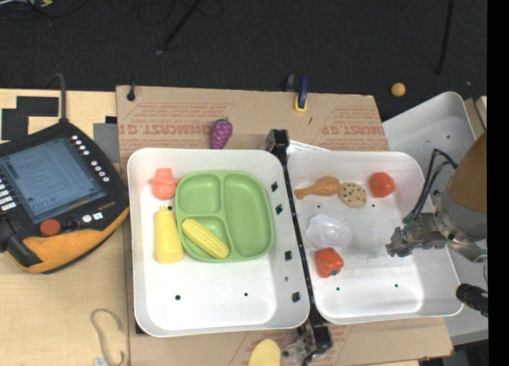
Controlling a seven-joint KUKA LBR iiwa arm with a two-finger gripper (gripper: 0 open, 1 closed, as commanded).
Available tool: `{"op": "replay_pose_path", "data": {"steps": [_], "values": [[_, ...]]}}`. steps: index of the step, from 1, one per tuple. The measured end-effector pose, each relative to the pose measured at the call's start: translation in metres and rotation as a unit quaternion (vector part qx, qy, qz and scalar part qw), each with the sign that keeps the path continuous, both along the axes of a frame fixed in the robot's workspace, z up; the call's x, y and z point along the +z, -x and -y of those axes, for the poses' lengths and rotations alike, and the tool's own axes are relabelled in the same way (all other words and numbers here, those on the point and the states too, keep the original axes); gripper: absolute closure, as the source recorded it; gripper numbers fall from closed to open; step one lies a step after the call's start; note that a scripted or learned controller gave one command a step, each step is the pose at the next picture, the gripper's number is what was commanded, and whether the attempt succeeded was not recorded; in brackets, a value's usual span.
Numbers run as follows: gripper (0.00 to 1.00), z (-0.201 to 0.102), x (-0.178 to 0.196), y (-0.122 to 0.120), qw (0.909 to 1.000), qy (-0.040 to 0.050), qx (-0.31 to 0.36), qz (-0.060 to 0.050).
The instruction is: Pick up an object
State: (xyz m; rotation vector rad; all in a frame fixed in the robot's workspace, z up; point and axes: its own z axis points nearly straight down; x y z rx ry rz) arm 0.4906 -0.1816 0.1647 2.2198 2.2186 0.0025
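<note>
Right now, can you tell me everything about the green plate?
The green plate is a shiny, plastic-looking tray with rounded corners and three sunken sections: two tall ones and a small one at the near left. It lies flat in the left white bin. A toy corn cob rests across its small section, and a yellow bottle lies alongside its left edge.

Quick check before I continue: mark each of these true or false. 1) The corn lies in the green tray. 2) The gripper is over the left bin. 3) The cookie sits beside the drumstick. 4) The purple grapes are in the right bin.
1) True: the corn lies in a compartment of the green tray.
2) False: the gripper is over the right bin.
3) True: the cookie sits beside the drumstick.
4) False: the purple grapes lie on the cardboard behind the bins.
</note>
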Motion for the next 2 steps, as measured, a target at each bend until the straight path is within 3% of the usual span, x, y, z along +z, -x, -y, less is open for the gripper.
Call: {"op": "replay_pose_path", "data": {"steps": [1,2], "values": [[1.00,-0.004,0.044,-0.004,1.0000,-0.0005,0.001,-0.001],[1.00,-0.003,0.064,-0.004,1.0000,-0.0007,0.000,-0.001]]}}
